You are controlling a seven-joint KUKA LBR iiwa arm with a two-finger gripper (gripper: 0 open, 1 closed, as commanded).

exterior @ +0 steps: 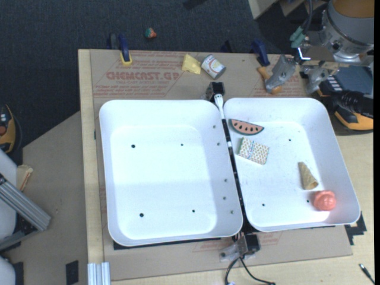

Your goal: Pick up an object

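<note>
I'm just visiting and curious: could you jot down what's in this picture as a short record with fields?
arm: upper right, above the bench, beyond the bins
gripper: behind the right bin, holding nothing
right bin: melon slice, patterned card, cone, pink ball
left bin: bare white floor
bench: yellow wedge, small box behind the bins

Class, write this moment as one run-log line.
gripper: above bench behind right bin | right bin: watermelon slice, patterned card, cone, pink ball | nothing held
</note>
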